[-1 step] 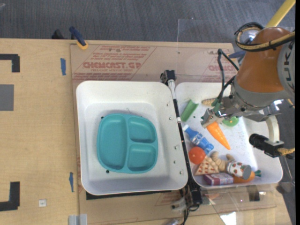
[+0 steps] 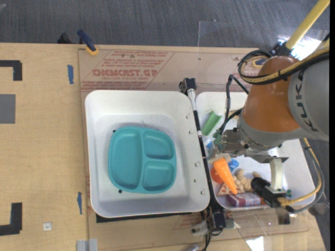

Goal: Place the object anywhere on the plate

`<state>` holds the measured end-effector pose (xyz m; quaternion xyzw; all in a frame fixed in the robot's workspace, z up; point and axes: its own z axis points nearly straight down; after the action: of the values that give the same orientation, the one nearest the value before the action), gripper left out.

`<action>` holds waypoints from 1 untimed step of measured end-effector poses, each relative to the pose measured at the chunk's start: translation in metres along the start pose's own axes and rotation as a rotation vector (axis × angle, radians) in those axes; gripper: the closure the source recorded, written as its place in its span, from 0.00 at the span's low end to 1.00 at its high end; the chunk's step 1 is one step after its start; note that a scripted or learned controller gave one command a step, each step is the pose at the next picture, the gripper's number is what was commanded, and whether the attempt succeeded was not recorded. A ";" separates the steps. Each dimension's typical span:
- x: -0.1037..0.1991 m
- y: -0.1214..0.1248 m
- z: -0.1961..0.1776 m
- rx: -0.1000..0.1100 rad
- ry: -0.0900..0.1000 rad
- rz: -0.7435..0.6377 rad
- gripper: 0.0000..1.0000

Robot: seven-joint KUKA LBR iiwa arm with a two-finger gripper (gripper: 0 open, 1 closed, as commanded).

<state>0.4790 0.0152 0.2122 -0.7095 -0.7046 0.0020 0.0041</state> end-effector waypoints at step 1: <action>-0.001 0.000 0.000 -0.001 -0.001 0.001 0.00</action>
<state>0.4791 0.0143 0.2124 -0.7100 -0.7042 0.0020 0.0034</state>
